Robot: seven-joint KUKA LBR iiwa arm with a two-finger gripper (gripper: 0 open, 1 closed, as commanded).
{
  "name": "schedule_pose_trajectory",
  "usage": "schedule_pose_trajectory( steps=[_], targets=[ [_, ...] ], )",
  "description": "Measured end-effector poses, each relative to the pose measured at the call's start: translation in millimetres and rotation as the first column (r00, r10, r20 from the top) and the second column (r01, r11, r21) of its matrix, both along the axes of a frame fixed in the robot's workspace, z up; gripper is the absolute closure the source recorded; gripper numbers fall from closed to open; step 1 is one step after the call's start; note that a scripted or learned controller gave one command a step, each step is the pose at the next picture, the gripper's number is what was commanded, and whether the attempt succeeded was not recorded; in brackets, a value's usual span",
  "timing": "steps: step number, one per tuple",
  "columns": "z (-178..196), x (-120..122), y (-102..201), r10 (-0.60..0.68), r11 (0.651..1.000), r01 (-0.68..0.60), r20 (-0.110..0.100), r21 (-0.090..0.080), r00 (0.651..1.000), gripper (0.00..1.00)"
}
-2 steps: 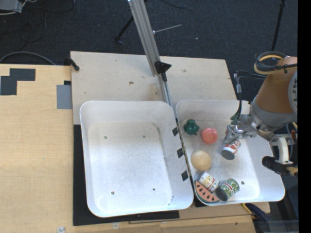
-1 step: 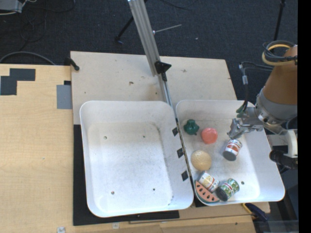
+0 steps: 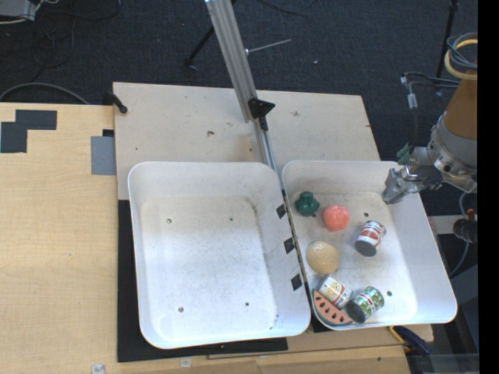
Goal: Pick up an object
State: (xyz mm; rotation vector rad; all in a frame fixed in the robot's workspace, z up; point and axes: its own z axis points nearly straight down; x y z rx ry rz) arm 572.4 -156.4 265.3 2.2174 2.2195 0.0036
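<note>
The right bin (image 3: 405, 248) holds several small objects: a dark green toy (image 3: 306, 204), a pink-red ball (image 3: 336, 217), a tan ball (image 3: 322, 255), a can with a red and white label (image 3: 369, 238), a small can (image 3: 334, 291), a green-labelled can (image 3: 365, 303) and a watermelon slice (image 3: 330, 313). My gripper (image 3: 394, 187) hangs over the bin's far right rim, up and to the right of the red and white can. Nothing shows between its fingers.
The left bin (image 3: 156, 209) lies beside the right one, with a divider and black clips (image 3: 285, 244) between them. A slanted aluminium rail (image 3: 238, 61) rises behind the bins. A wooden bench top (image 3: 54, 240) stretches to the left.
</note>
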Motion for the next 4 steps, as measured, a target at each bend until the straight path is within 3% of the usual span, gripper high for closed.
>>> schedule_pose_trajectory(
  steps=[4],
  targets=[
    [-10,23,217,0.004,1.0,-0.004,-0.006,0.003,1.0,1.0]
  ],
)
